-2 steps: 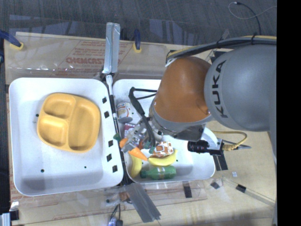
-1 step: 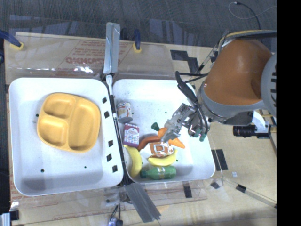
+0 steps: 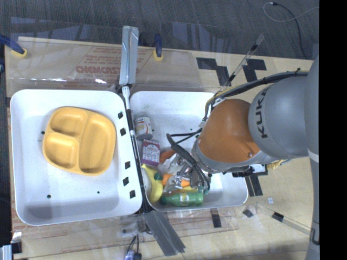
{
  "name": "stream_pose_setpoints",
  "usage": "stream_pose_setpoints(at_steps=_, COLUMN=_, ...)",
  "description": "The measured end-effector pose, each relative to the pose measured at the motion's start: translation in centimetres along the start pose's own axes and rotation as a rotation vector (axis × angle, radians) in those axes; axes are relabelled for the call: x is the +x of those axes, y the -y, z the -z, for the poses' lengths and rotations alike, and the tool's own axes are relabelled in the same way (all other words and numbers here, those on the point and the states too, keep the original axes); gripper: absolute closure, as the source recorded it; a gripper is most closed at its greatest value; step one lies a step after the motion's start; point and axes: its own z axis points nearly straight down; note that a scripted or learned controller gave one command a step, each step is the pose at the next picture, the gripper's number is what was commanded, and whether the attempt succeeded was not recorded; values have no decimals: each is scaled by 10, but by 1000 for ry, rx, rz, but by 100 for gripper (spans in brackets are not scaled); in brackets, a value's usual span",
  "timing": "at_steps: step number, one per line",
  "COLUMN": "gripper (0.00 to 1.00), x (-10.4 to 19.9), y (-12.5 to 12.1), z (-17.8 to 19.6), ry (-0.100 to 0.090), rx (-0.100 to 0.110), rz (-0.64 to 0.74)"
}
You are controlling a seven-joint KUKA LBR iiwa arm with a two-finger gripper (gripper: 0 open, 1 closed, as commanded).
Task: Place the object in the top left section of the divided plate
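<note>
A yellow divided plate (image 3: 79, 140) lies in the left bin (image 3: 32, 199), with three sections, all bare. The arm reaches into the right bin (image 3: 179, 102), its orange band over the bin's middle. My gripper (image 3: 187, 179) is down among a pile of toy food at the bin's front left. Around it lie a green bottle (image 3: 184, 199), a yellow banana (image 3: 154, 186) and some orange pieces (image 3: 167, 155). The arm and clutter hide the fingertips.
A small can (image 3: 142, 125) and a purple packet (image 3: 150, 151) lie along the right bin's left wall. A metal divider bar (image 3: 129, 53) stands between the bins at the back. Cables trail over the bench at the right.
</note>
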Motion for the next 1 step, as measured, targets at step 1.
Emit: stream_pose_setpoints(at_steps=1, gripper=100, x=-41, y=-10, z=0, ry=-2, rx=0, rz=-35)
